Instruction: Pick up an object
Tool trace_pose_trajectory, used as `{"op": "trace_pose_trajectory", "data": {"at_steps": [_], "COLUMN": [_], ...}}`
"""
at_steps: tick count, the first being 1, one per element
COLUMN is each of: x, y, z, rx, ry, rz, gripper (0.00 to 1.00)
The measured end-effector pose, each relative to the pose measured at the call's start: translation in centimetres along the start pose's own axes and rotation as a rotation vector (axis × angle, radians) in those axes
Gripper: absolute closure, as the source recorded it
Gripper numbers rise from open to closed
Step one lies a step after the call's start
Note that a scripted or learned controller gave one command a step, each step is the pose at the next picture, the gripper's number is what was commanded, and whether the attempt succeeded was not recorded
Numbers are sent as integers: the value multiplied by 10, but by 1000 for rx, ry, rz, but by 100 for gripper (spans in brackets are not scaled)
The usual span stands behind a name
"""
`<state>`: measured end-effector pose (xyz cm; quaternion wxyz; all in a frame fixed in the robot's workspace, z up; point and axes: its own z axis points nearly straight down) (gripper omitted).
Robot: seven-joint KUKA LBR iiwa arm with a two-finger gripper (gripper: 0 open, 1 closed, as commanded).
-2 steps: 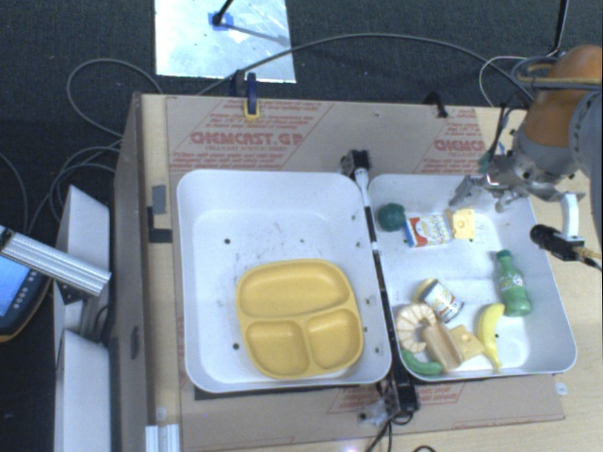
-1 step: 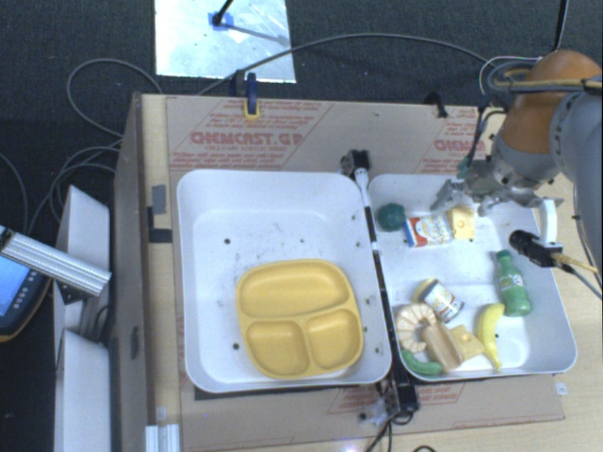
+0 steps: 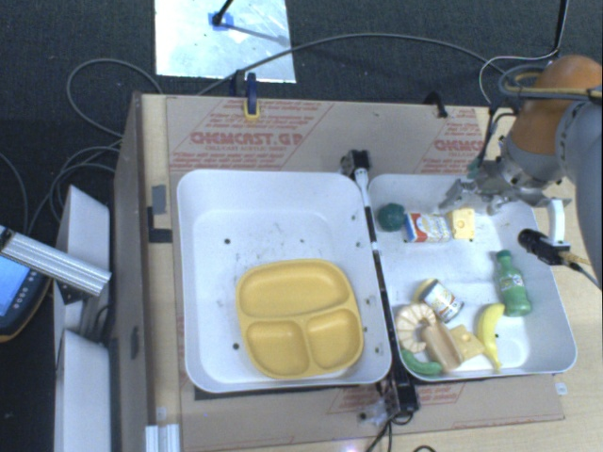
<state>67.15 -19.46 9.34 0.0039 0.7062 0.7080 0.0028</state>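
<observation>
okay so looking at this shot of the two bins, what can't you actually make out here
- Gripper, camera view: small and blurred over the right bin; whether it is open or shut, or holds anything, can't be judged.
- Arm: cut off by the right edge.
- Carton: its label is too small to read.
- Green vegetable: mostly covered by the bread and the pile at the bin's front.
- Device at far left: cut off by the frame edge.

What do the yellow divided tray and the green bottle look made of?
Yellow tray: likely molded plastic, matte; uniform colour, rounded compartment walls, soft sheen. Green bottle: probably plastic too, slightly glossy, with a pale label; too small to rule out glass.
</observation>
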Motion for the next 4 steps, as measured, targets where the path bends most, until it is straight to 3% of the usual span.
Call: {"op": "trace_pose_trajectory", "data": {"at_steps": [1, 2, 3, 4], "x": [31, 17, 15, 91], "y": [-3, -3, -1, 0], "z": [-19, 2, -11, -91], "rx": [6, -2, -13, 2], "ry": [1, 3, -4, 1], "rz": [-2, -1, -2, -3], "gripper": [0, 0, 100, 100]}}
